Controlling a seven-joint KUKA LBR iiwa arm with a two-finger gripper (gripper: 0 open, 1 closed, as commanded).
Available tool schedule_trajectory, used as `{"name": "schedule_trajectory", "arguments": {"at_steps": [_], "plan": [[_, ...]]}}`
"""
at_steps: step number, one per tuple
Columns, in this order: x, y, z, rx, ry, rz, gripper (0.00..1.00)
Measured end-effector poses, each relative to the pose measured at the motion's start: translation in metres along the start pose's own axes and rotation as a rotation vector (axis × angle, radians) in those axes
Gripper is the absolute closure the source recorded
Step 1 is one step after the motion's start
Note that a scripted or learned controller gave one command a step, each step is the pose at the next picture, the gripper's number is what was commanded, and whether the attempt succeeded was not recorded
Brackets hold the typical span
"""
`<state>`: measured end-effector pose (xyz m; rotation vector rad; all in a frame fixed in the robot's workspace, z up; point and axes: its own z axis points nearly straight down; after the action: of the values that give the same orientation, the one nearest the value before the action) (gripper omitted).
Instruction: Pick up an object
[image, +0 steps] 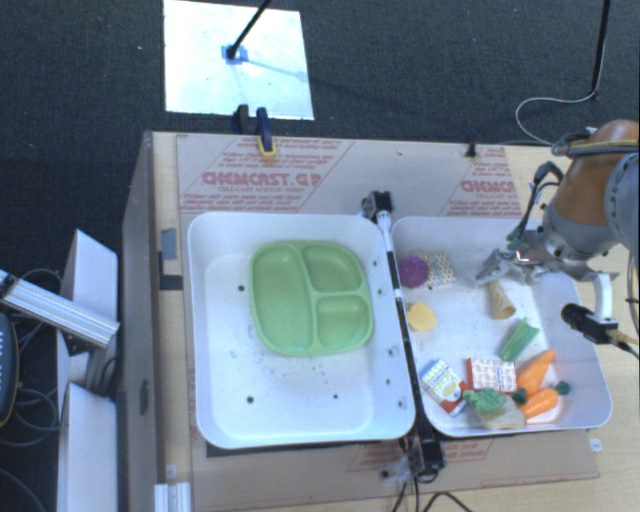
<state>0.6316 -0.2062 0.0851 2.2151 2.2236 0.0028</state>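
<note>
Nearest, small toy foods (487, 401) crowd the right bin (590, 405); they look light, rigid, slippery. The cone (500, 298) suits a mid-body grasp. Whether the hand (503, 263) is open, I cannot tell.

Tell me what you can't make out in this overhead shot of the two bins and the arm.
- Gripper, camera view: too small and blurred against the right bin to tell whether it is open or shut.
- Arm: cut off by the right edge.
- Pile of toy food in the bin's near corner: pieces overlap, so their shapes below are hidden.
- Small cartons: print too small to read.
</note>
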Motion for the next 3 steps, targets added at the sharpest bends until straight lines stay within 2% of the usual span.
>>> {"name": "schedule_trajectory", "arguments": {"at_steps": [1, 2, 3], "plan": [[0.0, -0.091, 0.001, 0.003, 0.0, 0.004, 0.0], [0.0, -0.09, -0.01, -0.001, -0.001, 0.002, 1.0], [0.0, -0.09, -0.01, -0.001, 0.0, 0.002, 0.0]]}}
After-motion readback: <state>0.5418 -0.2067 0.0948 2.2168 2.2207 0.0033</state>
